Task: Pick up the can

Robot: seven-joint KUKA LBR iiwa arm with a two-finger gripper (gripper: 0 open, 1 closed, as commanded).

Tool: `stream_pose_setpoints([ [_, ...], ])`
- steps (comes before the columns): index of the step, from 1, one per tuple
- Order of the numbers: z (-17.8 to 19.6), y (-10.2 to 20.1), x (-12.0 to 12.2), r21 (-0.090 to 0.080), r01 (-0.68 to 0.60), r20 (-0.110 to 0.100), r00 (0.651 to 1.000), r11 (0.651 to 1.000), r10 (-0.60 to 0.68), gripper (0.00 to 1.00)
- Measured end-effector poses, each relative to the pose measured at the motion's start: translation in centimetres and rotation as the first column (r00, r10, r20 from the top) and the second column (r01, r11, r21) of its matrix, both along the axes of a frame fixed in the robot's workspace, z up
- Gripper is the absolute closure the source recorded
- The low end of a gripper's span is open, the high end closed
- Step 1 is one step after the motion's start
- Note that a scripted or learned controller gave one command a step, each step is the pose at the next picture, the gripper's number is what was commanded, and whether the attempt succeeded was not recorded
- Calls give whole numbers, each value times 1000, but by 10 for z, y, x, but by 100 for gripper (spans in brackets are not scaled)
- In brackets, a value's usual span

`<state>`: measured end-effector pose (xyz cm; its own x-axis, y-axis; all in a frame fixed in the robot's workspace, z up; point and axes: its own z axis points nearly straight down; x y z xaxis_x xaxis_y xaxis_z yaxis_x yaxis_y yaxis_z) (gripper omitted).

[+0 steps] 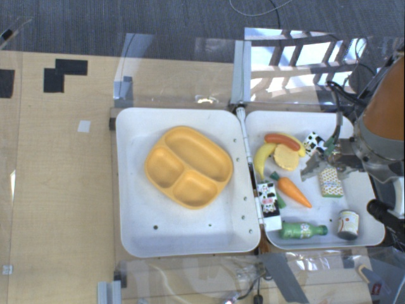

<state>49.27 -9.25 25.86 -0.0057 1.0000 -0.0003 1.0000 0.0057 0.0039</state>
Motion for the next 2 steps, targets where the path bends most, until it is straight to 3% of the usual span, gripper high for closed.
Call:
stream_pose_setpoints([
  [1, 54, -4, -4, 0, 6, 3, 1000, 1000, -6, 0],
  [2, 66, -4, -3, -1, 3, 10, 1000, 1000, -3, 100],
])
